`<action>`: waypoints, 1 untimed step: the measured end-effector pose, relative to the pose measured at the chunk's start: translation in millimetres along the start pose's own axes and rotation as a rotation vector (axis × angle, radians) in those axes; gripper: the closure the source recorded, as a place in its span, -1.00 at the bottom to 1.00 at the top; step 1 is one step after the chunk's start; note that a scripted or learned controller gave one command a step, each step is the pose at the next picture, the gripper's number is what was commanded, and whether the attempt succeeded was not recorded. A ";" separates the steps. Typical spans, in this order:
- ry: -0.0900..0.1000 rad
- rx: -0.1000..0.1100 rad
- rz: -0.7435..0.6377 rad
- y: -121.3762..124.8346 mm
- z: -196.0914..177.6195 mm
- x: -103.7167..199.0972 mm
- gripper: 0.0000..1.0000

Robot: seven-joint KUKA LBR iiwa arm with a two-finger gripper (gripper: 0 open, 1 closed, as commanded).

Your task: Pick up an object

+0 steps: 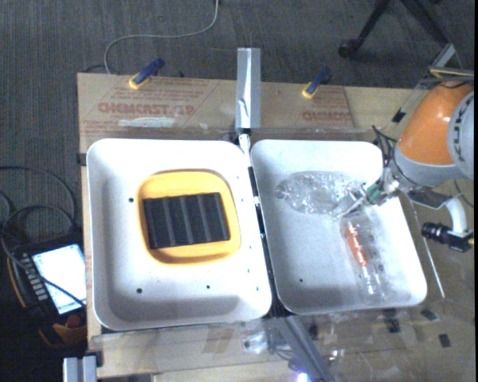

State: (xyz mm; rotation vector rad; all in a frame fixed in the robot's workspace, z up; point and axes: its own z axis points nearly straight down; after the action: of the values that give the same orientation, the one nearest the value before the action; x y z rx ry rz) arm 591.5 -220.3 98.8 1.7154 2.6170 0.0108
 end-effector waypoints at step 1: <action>0.006 0.011 0.079 -6.4 -21.4 0.1 -1.00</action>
State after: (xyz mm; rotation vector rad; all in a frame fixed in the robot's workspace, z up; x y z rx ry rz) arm 585.2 -222.7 120.1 1.8234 2.5564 0.0019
